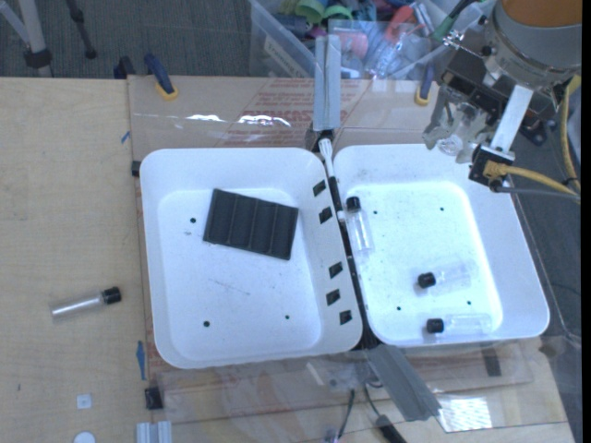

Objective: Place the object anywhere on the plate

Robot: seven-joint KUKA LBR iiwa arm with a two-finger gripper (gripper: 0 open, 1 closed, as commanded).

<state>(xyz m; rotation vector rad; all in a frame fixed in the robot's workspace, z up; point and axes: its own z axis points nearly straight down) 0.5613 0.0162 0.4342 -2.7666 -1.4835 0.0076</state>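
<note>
gripper (450, 135) — above bin (517, 247) corner

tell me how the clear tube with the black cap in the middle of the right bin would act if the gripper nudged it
The tube lies on its side and looks round, so it would probably roll. Its clear body looks smooth, likely slippery between fingers. It looks small and thin, so probably light.

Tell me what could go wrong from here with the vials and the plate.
1. The vials in the right bin are clear and lie flat, so a grasp may slip.
2. One vial rests against the divider, hard to straddle.
3. The plate is small, so a drop may miss it.
</note>
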